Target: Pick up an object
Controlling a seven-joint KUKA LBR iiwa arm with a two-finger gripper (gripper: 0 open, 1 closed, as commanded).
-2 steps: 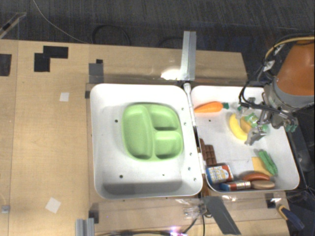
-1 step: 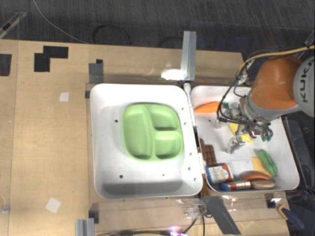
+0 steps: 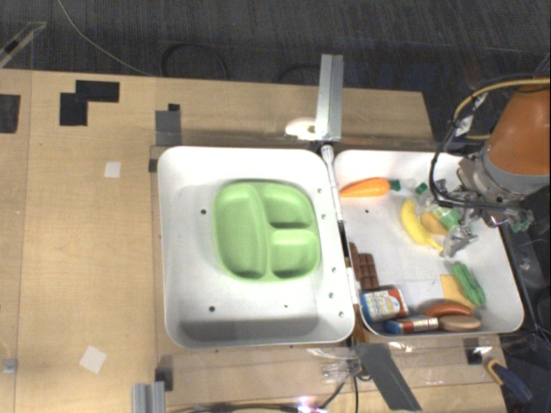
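Observation:
My gripper (image 3: 457, 237) hangs over the right side of the right bin (image 3: 515, 304), just right of a yellow banana (image 3: 415, 223). A small yellow and green piece (image 3: 436, 221) lies right beside it, partly under the wrist. An orange carrot (image 3: 365, 188) rests at the bin's far left corner. Along the right wall lie a green pod (image 3: 470, 284) and a yellow wedge (image 3: 451, 287). Near the front edge sit a brown chocolate bar (image 3: 366, 269), a small printed carton (image 3: 383, 303), a blue and red tube (image 3: 411, 324) and a hot dog (image 3: 454, 313).
The left bin (image 3: 185, 231) holds a green divided plate (image 3: 265, 229). A metal post (image 3: 330, 97) stands behind the divider between the bins. Cables loop around the arm's orange band (image 3: 523, 132) at the right.

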